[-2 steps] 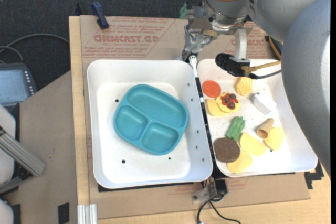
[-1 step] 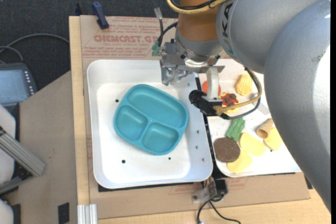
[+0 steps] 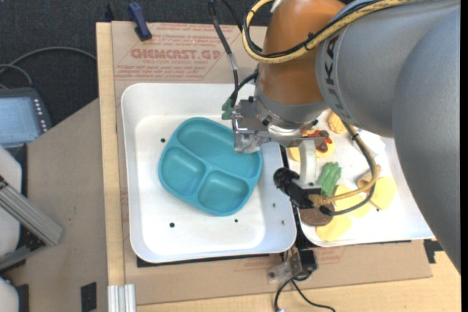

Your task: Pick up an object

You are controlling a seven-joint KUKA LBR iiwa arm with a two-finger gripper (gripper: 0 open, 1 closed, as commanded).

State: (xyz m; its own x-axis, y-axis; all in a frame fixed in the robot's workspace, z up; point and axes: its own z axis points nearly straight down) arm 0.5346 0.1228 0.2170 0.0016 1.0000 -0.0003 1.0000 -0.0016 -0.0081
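A teal divided plate [image 3: 208,168] lies flat in the left white bin [image 3: 139,179], toward its right side. My gripper [image 3: 246,137] hangs below the orange wrist band [image 3: 296,47], right at the plate's upper right rim, close to the wall between the two bins. The arm's bulk hides the gripper's far side. In the right bin [image 3: 409,231] lie a green toy vegetable [image 3: 329,177], yellow pieces [image 3: 382,192], a brown round piece [image 3: 316,215] and small orange and red bits [image 3: 335,124], partly hidden by the arm.
The grey arm covers most of the right bin and the upper right of the view. A black cable fitting [image 3: 289,185] hangs over the wall between the bins. A blue clamp [image 3: 139,20] sits on the cardboard behind the left bin.
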